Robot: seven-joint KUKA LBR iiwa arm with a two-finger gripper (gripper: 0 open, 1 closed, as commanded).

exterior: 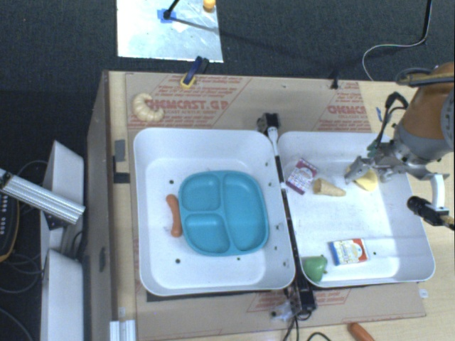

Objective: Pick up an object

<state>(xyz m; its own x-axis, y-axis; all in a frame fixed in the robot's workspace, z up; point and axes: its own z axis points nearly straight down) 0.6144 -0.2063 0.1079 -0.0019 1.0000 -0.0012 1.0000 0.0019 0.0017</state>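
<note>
Left bin point(153, 190): blue divided plate point(223, 212) at centre, sausage point(174, 214) just beside its left edge.

Right bin point(405, 261): small packet point(303, 175) and cone-shaped piece point(328, 187) near the far left corner; green piece point(313, 266) and boxed carton point(348, 251) along the near edge.

Yellow wedge point(367, 182), far right side: likely light, rigid, smooth; best pinched across its flat faces.

End effector point(364, 167): poised at the wedge; whether spread or pressed together, cannot tell.

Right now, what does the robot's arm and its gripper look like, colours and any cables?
The arm is grey with an orange band above the wrist. A thin dark cable loops beside the band. The gripper is pale grey metal, a small angular assembly tapering to its tip. A black part juts out below the wrist.
</note>
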